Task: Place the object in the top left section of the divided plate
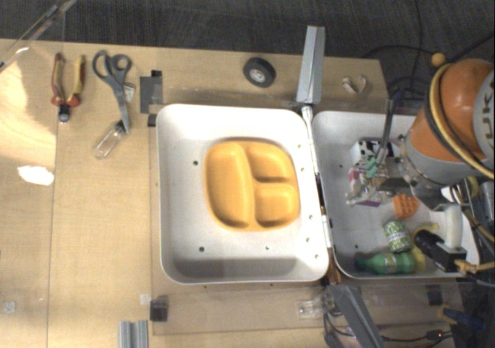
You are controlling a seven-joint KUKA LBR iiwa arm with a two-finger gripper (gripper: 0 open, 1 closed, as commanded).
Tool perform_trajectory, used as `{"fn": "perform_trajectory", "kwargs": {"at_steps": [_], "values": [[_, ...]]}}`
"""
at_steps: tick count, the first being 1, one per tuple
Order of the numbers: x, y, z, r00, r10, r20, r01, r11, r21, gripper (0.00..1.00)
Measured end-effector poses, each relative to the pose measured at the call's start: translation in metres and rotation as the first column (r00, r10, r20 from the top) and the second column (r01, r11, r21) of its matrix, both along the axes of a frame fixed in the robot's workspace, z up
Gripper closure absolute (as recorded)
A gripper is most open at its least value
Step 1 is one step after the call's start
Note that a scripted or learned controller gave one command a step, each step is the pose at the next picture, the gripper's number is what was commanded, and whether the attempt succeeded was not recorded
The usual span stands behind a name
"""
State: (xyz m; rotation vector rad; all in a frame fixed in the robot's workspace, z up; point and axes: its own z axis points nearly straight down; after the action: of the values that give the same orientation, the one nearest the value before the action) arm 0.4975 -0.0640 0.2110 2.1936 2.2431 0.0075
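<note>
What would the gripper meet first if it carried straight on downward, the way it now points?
Probably the small cluttered items just beneath the gripper, lying on the right bin floor; from this slanted view, depth is unclear.

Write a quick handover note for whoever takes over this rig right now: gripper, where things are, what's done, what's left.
Gripper: low over the right bin, above the clutter; whether it holds anything can't be told.
Yellow divided plate: centred in the left bin, nothing in its sections.
Objects in the right bin: green bottle, green-labelled can, small orange item, others too small to name.
Done: nothing placed yet.
Left: pick an object, carry it over, set it in the plate's top left section.
</note>
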Motion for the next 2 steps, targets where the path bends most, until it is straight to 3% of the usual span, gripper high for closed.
{"fn": "perform_trajectory", "kwargs": {"at_steps": [1, 2], "values": [[0.029, 0.097, 0.01, 1.0, -0.029, -0.002, 0.029, 1.0, 0.001, 1.0], [0.1, 0.136, -0.027, 1.0, 0.022, -0.004, -0.022, 1.0, -0.001, 1.0]]}}
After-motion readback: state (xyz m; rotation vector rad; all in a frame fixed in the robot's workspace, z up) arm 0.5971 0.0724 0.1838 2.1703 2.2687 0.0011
